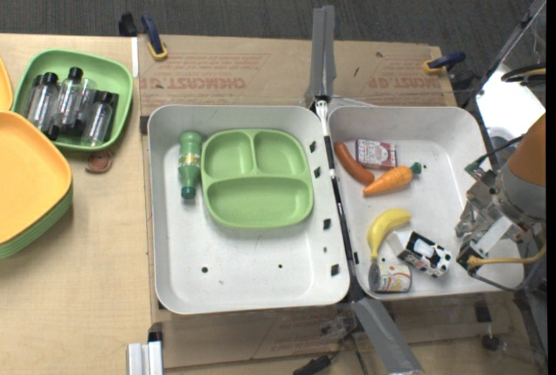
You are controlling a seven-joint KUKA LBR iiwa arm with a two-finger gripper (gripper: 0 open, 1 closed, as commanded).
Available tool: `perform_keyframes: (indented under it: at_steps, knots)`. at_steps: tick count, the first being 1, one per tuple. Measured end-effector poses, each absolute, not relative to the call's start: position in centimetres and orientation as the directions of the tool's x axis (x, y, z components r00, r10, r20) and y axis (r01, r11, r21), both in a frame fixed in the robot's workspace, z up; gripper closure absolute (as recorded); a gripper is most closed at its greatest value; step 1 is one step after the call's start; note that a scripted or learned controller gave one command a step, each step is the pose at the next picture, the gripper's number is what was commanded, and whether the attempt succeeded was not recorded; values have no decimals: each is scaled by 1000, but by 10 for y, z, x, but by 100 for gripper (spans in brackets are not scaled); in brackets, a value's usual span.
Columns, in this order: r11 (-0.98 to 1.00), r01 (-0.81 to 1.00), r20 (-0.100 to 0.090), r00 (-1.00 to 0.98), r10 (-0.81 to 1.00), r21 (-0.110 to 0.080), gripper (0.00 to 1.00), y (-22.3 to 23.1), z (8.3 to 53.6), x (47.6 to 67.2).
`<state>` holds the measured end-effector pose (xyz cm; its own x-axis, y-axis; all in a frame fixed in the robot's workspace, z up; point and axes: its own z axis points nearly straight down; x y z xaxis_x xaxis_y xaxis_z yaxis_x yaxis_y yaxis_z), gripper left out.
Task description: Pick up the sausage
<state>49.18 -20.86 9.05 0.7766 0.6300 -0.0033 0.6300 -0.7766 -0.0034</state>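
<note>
The sausage (351, 163) is a reddish-brown link lying at a slant in the upper left of the right bin (452, 130), close to the divider. A pink carton (376, 154) touches its right side and an orange carrot (390, 180) lies just below it. My gripper (483, 230) hangs at the right bin's right rim, far to the right of and below the sausage, with cables around it. Nothing shows in its grasp.
The right bin also holds a banana (384, 228), a black-and-white toy (426, 254) and a small cup (390, 279) near the front. The left bin (243, 269) holds a green divided plate (256, 176) and a green bottle (188, 163). Bottles in a green tray (74, 100) and orange plates (30, 182) sit at the left.
</note>
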Motion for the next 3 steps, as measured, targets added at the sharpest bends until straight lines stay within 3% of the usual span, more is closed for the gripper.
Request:
perform_keyframes:
  at_steps: [2,3]
  knots:
    - [-979,204,-4,979,204,-3,100,-221,99,477]
    - [-975,224,-3,975,224,-6,100,-220,91,477]
